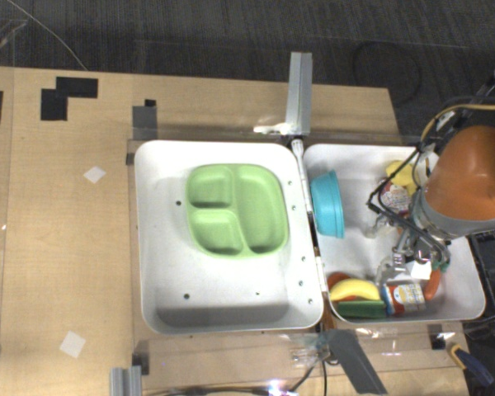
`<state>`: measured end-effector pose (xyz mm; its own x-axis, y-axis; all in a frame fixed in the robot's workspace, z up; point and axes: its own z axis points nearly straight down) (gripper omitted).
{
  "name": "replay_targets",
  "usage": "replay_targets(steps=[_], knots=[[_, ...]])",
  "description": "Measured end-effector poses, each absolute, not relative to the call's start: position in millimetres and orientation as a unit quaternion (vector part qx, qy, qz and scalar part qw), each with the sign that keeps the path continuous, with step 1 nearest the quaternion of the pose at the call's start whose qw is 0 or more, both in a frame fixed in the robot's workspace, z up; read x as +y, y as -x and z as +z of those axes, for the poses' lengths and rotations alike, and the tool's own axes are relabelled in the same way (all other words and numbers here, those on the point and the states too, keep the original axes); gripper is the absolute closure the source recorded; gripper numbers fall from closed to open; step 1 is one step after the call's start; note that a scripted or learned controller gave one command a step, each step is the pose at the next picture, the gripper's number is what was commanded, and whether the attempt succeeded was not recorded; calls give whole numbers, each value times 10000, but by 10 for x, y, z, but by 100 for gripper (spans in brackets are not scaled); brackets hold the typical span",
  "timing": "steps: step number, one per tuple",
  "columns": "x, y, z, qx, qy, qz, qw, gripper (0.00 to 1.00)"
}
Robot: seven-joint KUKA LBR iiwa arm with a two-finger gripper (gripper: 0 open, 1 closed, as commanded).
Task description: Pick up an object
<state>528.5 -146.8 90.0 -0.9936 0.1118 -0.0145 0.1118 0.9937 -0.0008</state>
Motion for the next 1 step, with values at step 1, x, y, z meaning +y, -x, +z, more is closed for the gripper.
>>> replay_targets(steps=[1], knots=[[-1783, -5986, 884, 9997, 219, -12, 68, 0]])
